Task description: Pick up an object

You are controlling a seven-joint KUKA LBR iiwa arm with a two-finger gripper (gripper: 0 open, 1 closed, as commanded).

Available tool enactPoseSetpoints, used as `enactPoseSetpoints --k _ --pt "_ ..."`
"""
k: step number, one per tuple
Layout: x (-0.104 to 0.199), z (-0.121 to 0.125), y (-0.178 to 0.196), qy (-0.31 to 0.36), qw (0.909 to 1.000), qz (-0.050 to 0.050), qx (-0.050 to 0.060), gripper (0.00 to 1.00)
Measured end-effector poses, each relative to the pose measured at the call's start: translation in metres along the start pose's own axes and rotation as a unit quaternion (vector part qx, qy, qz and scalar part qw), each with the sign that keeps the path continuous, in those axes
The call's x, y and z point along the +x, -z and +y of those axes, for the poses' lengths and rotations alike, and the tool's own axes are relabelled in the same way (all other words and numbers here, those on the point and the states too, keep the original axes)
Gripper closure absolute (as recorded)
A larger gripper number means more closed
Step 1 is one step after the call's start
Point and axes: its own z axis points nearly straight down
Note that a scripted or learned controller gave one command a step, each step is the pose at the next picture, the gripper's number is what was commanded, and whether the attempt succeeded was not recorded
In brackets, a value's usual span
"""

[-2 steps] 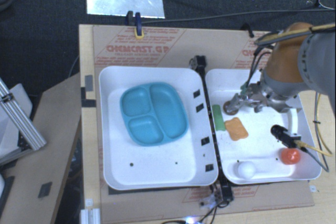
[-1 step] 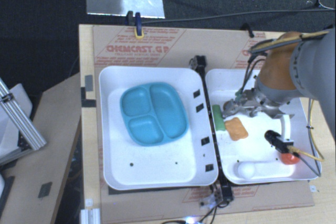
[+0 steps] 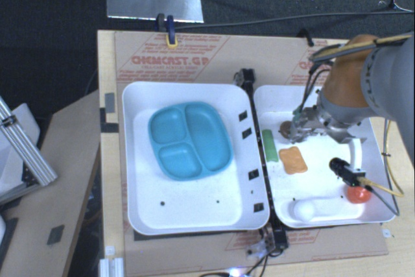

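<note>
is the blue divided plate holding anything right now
Empty. The blue plate lies flat in the left bin, its three compartments bare.

- Two bins are sitting side by side on the bench (image 3: 110, 159).
- A divided tray (image 3: 190, 140) is lying in the left bin (image 3: 139, 204).
- In the right bin (image 3: 279, 201), a flat bar (image 3: 269, 145) is lying along the left wall, a flat pad (image 3: 293, 159) just right of it.
- The gripper (image 3: 290, 132) is hanging behind the pad.

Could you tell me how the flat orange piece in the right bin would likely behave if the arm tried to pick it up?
The orange piece lies flat and thin, so fingers probably struggle to get under it. It looks light and would likely slide on the smooth right bin floor rather than roll.
</note>
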Motion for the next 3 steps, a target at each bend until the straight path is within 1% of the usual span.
enactPoseSetpoints --k 1,2,3 --pt "0.001 0.006 0.044 0.002 1.0000 0.000 -0.001 1.00" --pt "-0.010 0.009 0.102 0.001 1.0000 -0.001 -0.002 1.00" --pt "-0.009 0.002 0.160 0.002 1.0000 0.000 -0.002 1.00"
